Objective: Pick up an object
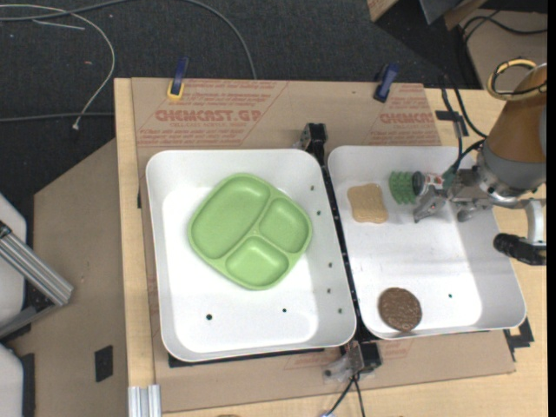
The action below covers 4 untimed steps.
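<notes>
Two shallow white bins are seen side by side on a cardboard-covered desk [261,111], viewed from above at a slant. The left bin [174,320] is occupied by a light green divided plate [250,230] with three compartments, set at an angle near the bin's middle. In the right bin [486,294], three smaller things are laid out: a tan, roughly square piece [367,203] near the bin's upper left corner, a green ridged object [402,187] just beside it to the right, and a round brown disc [400,308] near the bin's lower edge, well apart from the other two.

The grey arm [512,159], with its orange band above the wrist, is shown reaching in from the right over the upper part of the right bin. The gripper [424,200] is seen pointed leftward, its tip close against the right side of the green ridged object. Whether the gripper is parted or clenched cannot be told from this view, and nothing can be made out as grasped by it.

Two blue clamps [178,76] are fixed to the far edge of the cardboard, one to the left and one to the right. Loose grey cables [104,33] are draped across the dark floor beyond the desk.
</notes>
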Each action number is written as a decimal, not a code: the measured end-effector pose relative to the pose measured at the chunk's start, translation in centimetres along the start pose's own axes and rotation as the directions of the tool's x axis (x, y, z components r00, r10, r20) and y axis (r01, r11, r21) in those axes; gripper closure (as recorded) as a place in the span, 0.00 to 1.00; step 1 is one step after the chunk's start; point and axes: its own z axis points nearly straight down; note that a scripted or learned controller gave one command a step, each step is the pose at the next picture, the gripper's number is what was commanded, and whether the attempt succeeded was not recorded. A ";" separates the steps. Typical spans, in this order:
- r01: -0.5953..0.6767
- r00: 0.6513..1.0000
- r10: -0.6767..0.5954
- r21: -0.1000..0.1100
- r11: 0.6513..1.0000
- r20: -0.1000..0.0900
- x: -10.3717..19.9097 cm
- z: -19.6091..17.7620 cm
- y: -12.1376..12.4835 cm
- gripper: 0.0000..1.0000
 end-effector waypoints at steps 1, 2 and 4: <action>0.001 1.000 -0.001 -0.008 1.000 0.002 0.0 -1.5 0.2 1.00; 0.001 1.000 -0.001 -0.013 1.000 0.005 -0.1 -5.9 0.5 1.00; 0.001 1.000 -0.001 -0.012 1.000 0.005 -0.7 -13.2 -0.1 1.00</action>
